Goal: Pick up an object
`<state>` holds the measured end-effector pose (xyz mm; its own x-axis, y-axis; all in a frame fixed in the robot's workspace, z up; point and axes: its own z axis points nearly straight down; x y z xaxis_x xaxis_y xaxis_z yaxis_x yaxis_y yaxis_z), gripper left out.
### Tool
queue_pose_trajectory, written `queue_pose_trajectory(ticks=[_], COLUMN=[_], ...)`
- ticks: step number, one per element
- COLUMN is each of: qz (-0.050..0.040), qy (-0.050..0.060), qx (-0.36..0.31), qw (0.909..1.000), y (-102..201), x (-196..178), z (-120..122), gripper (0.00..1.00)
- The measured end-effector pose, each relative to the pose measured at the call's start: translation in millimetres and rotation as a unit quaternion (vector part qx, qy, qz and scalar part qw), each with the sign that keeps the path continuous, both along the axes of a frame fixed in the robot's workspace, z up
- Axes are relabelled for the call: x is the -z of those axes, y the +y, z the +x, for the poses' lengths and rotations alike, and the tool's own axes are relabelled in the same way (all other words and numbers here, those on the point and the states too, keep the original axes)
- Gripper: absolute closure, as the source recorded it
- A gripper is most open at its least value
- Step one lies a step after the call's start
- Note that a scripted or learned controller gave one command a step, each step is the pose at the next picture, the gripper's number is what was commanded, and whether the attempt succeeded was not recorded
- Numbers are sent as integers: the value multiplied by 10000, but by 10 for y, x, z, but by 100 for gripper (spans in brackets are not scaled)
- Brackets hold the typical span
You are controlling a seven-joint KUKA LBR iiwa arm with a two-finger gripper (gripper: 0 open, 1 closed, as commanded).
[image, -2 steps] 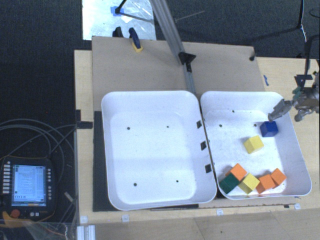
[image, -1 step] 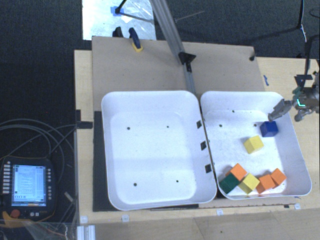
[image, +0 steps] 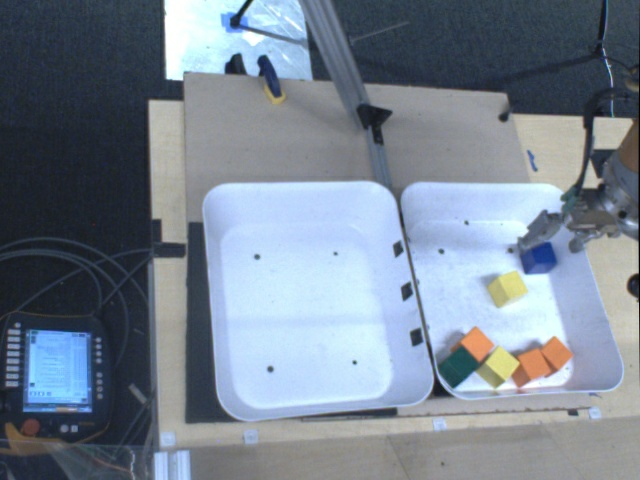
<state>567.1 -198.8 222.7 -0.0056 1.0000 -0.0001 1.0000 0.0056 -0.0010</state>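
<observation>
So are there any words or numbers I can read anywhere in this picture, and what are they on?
None can be read.
The handheld screen at the lower left shows lines of text: too small and blurred to read.
The blue cube, the yellow cube and the white bins bear no letters or numbers that I can see.
</observation>
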Motion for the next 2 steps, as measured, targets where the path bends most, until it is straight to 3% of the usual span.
queue_pose_trajectory(ticks=[2], qz=[4], qy=[8], qx=[17], qw=[10000], y=[-1], x=[1149], z=[-16], gripper=[0])
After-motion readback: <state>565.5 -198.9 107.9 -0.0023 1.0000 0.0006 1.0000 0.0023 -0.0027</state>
